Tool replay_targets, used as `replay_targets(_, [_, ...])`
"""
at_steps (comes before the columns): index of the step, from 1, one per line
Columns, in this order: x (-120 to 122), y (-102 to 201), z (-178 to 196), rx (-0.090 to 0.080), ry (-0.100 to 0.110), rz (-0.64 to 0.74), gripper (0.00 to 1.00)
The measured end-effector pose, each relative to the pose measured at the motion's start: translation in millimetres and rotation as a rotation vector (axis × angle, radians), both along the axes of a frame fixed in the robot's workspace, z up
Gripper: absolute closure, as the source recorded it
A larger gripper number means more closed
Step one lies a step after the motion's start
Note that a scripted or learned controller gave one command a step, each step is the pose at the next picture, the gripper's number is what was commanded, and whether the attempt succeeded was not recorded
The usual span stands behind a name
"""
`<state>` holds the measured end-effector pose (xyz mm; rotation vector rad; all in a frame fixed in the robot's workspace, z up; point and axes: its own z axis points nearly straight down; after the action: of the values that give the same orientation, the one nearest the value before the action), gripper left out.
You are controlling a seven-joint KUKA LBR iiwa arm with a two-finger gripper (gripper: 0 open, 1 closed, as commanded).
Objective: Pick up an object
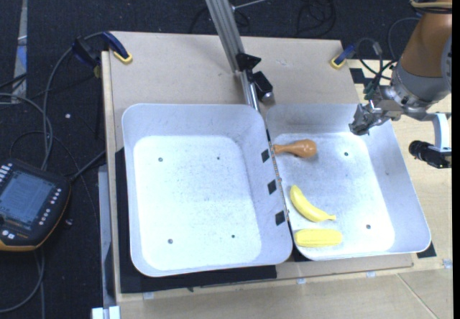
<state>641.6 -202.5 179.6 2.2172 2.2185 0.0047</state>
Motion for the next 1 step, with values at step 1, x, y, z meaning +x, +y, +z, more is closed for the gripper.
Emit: replay_targets(1, [1.0,-0.1,52.9,0.000,0.001,0.000,1.00])
